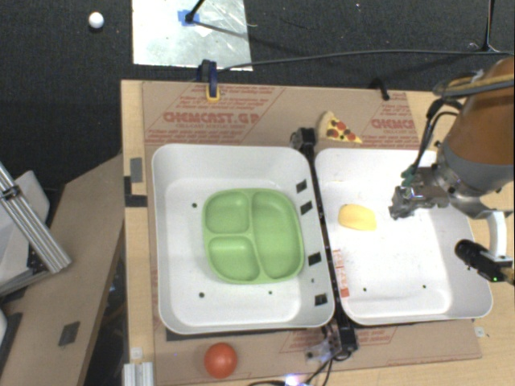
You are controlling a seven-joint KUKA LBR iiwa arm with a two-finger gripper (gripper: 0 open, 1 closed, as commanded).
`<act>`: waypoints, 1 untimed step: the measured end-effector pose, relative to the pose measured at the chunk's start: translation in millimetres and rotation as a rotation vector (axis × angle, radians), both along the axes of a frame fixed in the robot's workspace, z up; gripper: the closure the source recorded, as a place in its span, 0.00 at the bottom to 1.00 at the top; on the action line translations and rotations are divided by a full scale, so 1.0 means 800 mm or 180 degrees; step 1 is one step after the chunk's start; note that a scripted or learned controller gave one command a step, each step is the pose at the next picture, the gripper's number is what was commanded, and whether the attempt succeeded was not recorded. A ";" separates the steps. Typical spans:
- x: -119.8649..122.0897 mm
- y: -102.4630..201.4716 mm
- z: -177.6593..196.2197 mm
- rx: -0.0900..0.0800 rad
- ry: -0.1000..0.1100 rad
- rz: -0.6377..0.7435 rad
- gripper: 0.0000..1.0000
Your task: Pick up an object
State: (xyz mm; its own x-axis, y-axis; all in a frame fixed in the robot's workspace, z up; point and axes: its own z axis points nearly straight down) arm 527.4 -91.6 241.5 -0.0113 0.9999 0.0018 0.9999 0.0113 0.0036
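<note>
Bench inspection recorded two shallow white bins side by side on a brown board. The left bin [173, 215] held a green divided tray [253, 235] with three compartments, lying flat near the bin's centre. The right bin [418, 288] held one yellow object [357, 217], rounded and lying on the bin floor in its left half, close to the divider between the two bins.

The arm [483, 135] entered from the right, its orange band visible above the grey wrist. The gripper [405, 203] was over the right bin, just to the right of the yellow object and apart from it. Nothing was seen between the fingers. Whether the jaws stood apart or together could not be told from this angle; the tip appeared as a dark, blurred cluster.

Outside the bins, a toy pizza slice [339, 128] lay on the board just behind the junction of the two bins. A red ball [220, 359] rested on the board in front of the left bin. A blue clamp [209, 79] with a yellow foot stood at the board's far edge. A sheet of silver foil [191, 21] lay on the dark surface beyond, with a small white ball [96, 20] to its left.
</note>
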 end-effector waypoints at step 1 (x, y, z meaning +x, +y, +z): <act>0.004 0.079 -0.011 0.0001 0.0005 -0.0002 1.00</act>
State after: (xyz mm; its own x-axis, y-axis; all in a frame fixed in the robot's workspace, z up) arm 531.0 -28.8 233.0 -0.0107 0.9999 0.0023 0.9999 0.0107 0.0020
